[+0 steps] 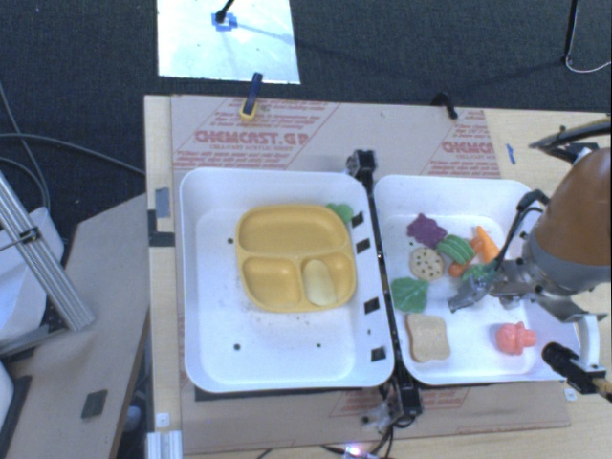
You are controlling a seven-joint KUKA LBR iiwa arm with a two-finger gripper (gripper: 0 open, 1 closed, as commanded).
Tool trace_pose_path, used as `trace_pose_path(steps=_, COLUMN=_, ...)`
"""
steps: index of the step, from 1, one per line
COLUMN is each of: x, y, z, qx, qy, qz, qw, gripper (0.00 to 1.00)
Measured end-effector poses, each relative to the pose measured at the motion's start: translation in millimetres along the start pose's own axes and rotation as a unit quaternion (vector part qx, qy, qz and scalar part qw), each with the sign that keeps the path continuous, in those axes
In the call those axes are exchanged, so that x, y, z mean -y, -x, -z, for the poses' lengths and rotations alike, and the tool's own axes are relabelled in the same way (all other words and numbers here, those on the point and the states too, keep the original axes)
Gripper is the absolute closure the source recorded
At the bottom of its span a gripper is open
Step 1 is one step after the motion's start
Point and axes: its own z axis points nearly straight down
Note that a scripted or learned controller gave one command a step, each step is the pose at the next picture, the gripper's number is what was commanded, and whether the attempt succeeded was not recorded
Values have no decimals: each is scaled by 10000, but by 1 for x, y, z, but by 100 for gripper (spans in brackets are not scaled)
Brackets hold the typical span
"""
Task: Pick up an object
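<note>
At the right side of the frame, the gripper (466, 297) is low inside the right bin (459, 371), among toy foods; whether it is spread or pressed together I cannot tell. Just beside it lie a green leaf piece (410, 295), a cookie (426, 263) and a carrot (485, 244). Near the bin's lower edge are a toast slice (428, 338) and a pink toy (514, 338). The yellow tray (292, 256) sits in the left bin (215, 352).

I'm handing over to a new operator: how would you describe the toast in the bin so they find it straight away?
Look at the right bin, the one the arm reaches into. The toast lies flat in its near-left corner, below the green leaf and the cookie. It is the only tan, square slice there; the cookie is round and speckled, and the other toys are brightly coloured.
</note>
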Motion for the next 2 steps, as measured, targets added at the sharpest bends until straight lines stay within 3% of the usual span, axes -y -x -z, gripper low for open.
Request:
trace_pose_path(steps=1, x=-1, y=80, z=-72, qx=14, qy=25, qz=-6, qw=10000, gripper=0)
trace_pose_path(steps=2, x=-4, y=75, z=-58, qx=4, qy=51, qz=22, qw=10000, gripper=100)
